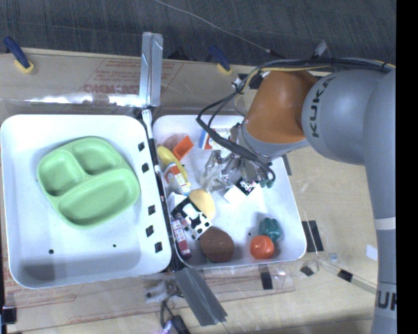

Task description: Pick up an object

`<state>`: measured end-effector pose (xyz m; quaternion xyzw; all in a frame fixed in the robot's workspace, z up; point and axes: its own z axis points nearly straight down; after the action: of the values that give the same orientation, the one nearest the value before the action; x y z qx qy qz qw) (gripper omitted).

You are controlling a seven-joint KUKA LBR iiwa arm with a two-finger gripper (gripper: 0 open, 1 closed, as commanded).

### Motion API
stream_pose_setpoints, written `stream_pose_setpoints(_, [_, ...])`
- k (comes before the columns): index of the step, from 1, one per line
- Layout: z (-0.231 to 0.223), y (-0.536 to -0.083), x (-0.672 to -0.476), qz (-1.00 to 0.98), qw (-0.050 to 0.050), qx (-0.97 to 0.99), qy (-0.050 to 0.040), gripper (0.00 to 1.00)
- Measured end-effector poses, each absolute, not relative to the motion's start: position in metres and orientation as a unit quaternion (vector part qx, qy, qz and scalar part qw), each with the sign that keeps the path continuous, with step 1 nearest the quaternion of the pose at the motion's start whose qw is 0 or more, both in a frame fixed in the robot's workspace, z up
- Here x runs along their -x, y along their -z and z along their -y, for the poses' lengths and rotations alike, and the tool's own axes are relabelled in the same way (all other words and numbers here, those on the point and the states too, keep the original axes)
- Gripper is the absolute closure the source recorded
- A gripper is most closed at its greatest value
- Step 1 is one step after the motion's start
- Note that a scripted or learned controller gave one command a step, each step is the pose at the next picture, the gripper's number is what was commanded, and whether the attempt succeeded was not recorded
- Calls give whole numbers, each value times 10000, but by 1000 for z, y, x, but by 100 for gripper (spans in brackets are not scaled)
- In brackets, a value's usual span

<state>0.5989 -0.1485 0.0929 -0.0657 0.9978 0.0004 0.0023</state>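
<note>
From the overhead camera I see my arm reaching in from the right, its gripper (226, 172) low inside the right bin (292, 214), among loose items placed there for picking. I cannot tell its state. Candidate objects lie just below it: a yellow lemon-like piece (203, 202), a brown ball (217, 245), an orange tomato (262, 246). The left bin (14, 186) holds a green divided plate (88, 179), probably the drop side.
</note>
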Motion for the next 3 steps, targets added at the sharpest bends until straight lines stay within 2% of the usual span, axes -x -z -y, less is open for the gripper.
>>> stream_pose_setpoints(1, [211,-94,-605,-9497,26,3131,15,100])
stream_pose_setpoints(2, [176,-112,-657,-9585,37,2851,12,100])
stream_pose_setpoints(3, [102,-94,-659,-9663,19,2573,1,100])
